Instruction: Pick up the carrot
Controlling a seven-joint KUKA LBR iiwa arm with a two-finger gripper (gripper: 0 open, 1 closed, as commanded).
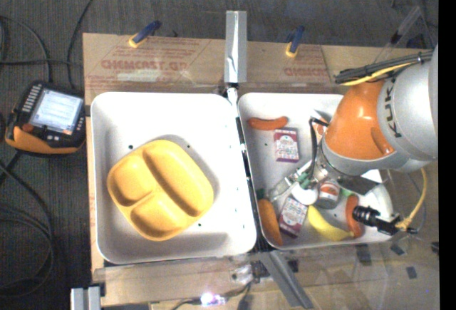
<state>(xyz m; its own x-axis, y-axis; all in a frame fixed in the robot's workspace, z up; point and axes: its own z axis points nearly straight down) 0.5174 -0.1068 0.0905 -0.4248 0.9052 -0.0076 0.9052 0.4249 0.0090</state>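
Note:
In the right bin point(249, 152), an orange carrot-like piece point(269, 221) lies along the left wall near the front corner. A second orange piece with a green end point(353, 214) rests at the front right, beside a yellow banana-like toy point(325, 224). My gripper point(298, 187) hangs low over the middle of this bin, just up and right of the left orange piece, above a small dark red packet point(293, 214). The arm's orange band point(363, 127) and grey body cover the bin's right side.
A sausage point(267, 122) and another dark red packet point(286, 145) lie at the back of the right bin. The left bin point(107, 116) holds a yellow divided plate point(160, 189). A teach pendant point(46, 117) sits off the bench to the left.

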